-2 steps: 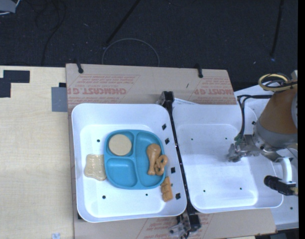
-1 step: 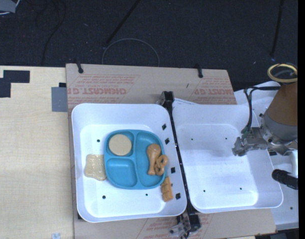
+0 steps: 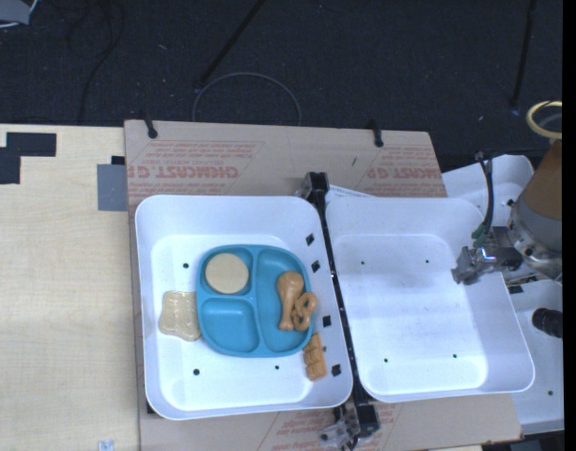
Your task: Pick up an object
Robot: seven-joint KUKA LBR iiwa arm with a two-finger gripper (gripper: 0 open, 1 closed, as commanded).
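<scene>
- My hand (image 3: pixel 468 267) hangs at the right bin's (image 3: pixel 428 383) right rim; I cannot tell its opening.
- Bare white floor lies between.
- In the left bin (image 3: pixel 165 383), a blue plate (image 3: pixel 233 332) holds a round cracker (image 3: pixel 225 272) and a pretzel (image 3: pixel 295 301).

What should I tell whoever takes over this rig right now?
Gripper: at the right edge of the right bin, low over the floor, nothing seen between its fingers; open or shut can't be told.
Things: all in the left bin. Blue divided plate holds a round cracker and a pretzel. Pale toast piece lies off its left side, a small brown snack off its lower right.
Done: nothing picked.
Left: reach across to the left bin and grasp one item.
</scene>
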